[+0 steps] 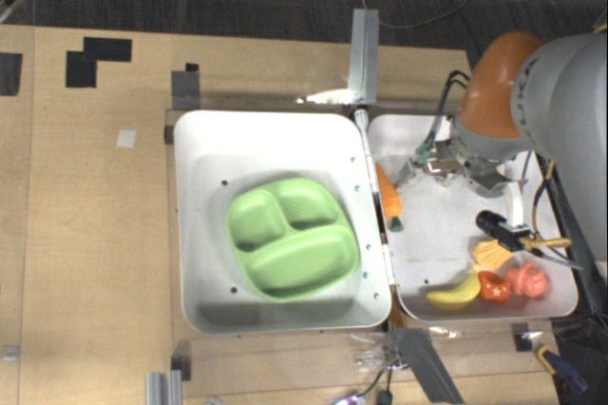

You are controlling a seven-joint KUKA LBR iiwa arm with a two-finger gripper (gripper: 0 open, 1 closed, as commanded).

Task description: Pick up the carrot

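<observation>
Lying against the left wall of the right shallow white bin (pixel 418 284): the small orange carrot (pixel 387 194). Grey arm's tool (pixel 439 163) hovers just right of it; its grip state cannot be told.

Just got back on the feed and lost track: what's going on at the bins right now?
The grey arm is reaching into the right bin from the right, its gripper near that bin's upper part. The carrot lies against the bin's left wall, apart from the gripper, so it is not yet picked up. A banana and other toy foods sit in the bin's lower right corner. The left bin holds a green divided plate.
</observation>
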